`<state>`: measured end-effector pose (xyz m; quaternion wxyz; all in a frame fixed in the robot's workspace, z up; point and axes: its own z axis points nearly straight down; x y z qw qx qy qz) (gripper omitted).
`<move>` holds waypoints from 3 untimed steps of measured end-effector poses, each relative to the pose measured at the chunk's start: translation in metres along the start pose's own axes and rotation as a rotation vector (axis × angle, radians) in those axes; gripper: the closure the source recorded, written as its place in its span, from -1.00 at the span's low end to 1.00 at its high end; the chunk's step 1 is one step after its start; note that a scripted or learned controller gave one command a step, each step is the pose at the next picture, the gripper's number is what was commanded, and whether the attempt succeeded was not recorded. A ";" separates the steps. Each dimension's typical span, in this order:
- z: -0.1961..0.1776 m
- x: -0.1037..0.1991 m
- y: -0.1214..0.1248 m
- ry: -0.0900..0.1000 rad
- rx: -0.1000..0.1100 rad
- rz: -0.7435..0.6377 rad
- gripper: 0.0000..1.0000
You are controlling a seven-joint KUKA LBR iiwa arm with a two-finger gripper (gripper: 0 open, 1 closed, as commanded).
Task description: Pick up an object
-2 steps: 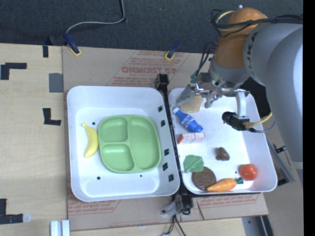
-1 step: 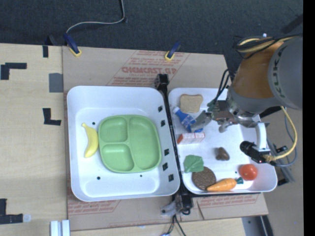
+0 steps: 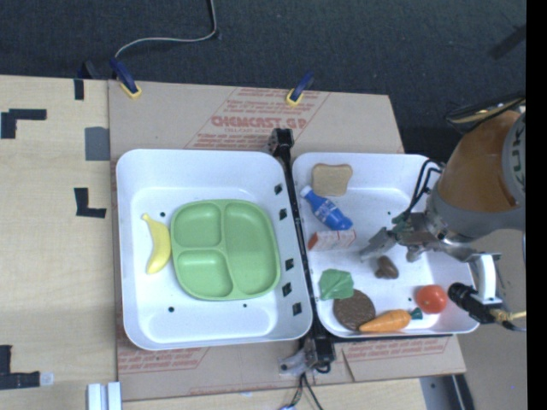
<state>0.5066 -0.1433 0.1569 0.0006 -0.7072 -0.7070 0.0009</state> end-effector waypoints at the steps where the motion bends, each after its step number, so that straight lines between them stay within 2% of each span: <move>1: 0.071 -0.014 -0.003 0.001 -0.004 -0.001 -1.00; 2: 0.060 -0.015 -0.002 -0.002 -0.006 0.000 1.00; 3: -0.027 0.089 0.048 0.001 -0.001 -0.002 1.00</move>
